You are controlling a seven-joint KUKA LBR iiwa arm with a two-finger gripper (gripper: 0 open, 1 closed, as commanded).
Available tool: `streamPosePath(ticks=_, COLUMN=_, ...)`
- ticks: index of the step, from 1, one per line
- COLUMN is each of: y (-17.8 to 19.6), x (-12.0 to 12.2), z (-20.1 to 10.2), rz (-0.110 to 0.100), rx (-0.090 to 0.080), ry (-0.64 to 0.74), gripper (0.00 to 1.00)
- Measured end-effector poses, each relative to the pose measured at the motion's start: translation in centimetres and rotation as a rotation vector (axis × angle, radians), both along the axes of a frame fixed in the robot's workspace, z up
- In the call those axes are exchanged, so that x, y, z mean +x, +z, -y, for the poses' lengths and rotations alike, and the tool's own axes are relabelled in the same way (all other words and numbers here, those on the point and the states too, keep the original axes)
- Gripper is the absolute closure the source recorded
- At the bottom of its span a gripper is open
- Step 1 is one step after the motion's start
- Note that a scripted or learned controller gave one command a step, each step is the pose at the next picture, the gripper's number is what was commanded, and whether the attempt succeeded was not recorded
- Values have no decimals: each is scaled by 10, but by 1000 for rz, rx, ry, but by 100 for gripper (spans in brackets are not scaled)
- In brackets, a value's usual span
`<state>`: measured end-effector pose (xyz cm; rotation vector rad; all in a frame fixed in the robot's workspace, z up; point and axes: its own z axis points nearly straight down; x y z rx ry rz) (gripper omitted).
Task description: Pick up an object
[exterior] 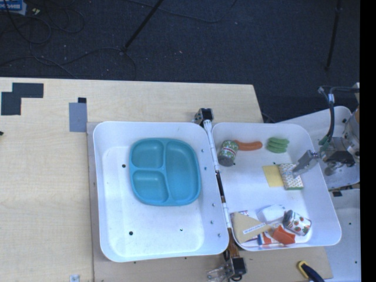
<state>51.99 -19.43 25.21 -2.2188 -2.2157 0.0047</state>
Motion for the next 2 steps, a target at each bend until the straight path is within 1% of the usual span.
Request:
streamPosePath(ticks=1, y=-115, x=62, z=-19, rz=-1, rx=1, ry=0, gripper=0)
streamPosePath(ticks=2, y=-162, x=70, z=5, rz=8, rx=-3, ry=-1, gripper=0)
